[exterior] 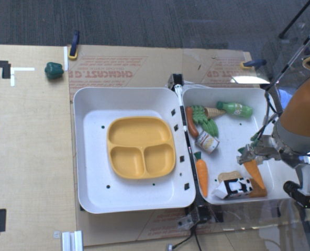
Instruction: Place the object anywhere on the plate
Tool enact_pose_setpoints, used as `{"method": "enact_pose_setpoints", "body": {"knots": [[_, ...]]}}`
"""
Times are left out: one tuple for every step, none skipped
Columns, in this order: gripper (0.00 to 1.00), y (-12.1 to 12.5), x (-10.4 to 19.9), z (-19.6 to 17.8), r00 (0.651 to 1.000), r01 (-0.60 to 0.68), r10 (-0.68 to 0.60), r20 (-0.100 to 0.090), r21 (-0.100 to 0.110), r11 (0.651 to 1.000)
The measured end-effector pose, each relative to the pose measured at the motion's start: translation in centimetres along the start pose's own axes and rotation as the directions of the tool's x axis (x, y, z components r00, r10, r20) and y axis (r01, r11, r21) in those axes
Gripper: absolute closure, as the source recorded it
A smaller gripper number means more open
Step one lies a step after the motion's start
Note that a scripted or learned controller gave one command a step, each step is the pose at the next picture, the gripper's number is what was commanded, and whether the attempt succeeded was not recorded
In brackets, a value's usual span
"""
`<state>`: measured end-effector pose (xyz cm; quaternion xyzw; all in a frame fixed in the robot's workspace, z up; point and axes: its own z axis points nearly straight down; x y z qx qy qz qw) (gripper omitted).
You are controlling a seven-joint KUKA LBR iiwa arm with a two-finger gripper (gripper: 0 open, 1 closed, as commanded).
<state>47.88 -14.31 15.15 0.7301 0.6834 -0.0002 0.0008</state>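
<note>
Two shallow white bins are seen from above on a cardboard-covered bench. In the left bin (87, 156) a yellow plate (141, 147) is set near the middle; it is a rounded rectangle divided into three compartments, one wide section at the far side and two smaller ones at the near side, and all are bare.

The right bin (225, 135) is scattered with toy food. Along its left wall a sausage (191, 122) is laid beside a green leafy vegetable (204, 120), with a small labelled can (208, 141) just below them and a carrot (201, 176) nearer the front. A green bottle (236, 109) is lying on its side at the far end. A black-and-white carton (233, 188) is tipped over at the front, resting on a tan slab.

The arm is reached in from the right, its orange band visible at the frame edge. The gripper (252, 158) is lowered over the right side of the right bin. An orange wedge-shaped piece (255, 174), long and tapered like a second carrot, is seen directly under the fingers, slanting toward the front of the bin. It is touched or nearly touched by the fingertips, but whether the jaws are spread or pinching it cannot be told.

A dark green object (54, 70) is left on the bench beyond the left bin.
</note>
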Motion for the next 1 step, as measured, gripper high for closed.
{"method": "enact_pose_setpoints", "body": {"knots": [[0.00,0.00,0.00,0.00,1.000,0.000,0.000,0.000,0.000,1.000]]}}
